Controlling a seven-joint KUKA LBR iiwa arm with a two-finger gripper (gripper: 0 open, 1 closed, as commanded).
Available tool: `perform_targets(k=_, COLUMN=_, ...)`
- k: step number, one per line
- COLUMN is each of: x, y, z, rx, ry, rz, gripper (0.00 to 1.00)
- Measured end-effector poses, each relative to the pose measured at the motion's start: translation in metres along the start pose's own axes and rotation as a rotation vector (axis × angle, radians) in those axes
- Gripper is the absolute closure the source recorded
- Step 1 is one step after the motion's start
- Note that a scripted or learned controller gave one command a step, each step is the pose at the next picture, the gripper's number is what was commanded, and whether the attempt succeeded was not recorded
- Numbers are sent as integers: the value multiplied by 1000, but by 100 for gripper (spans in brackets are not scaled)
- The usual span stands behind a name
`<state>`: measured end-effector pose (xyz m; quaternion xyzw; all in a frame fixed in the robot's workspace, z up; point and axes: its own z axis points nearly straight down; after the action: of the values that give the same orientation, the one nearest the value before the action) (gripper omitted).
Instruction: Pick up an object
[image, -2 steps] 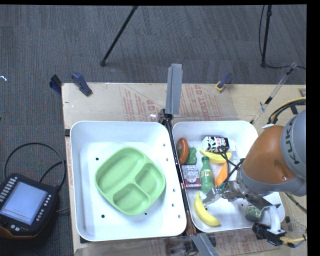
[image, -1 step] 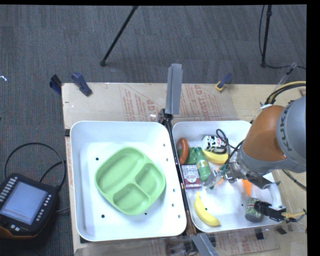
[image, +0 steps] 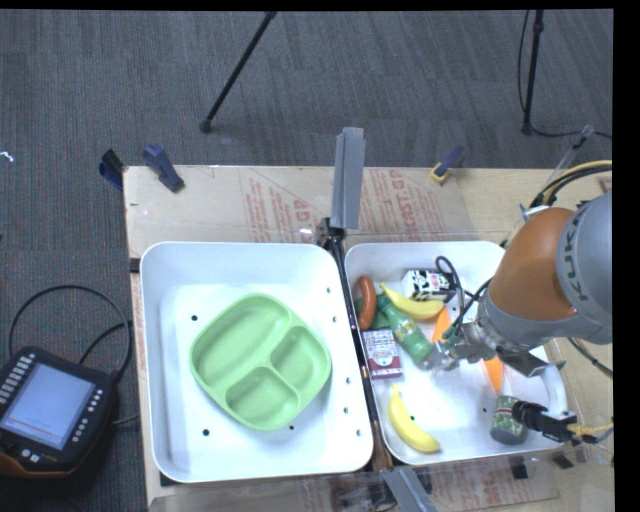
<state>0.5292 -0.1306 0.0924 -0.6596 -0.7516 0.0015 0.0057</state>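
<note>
Camera view from above: the gripper (image: 447, 352) is seen low inside the right bin (image: 470, 440), amid a cluster of toy food. Whether anything is pinched cannot be told, as the arm's body hides the tip. A green bottle (image: 408, 335) lies just at its 10 o'clock, long axis running from 10 to 4 o'clock. A banana (image: 410, 423) lies at 7 o'clock on bare white floor, with more room around it. The left bin (image: 160, 400) holds a green divided plate (image: 260, 360). Both bins rest on the table (image: 230, 200).
</note>
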Motion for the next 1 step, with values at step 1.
perform_targets(k=1, x=53, y=57, z=-133, rx=-6, ry=-7, rz=-33, gripper=100)
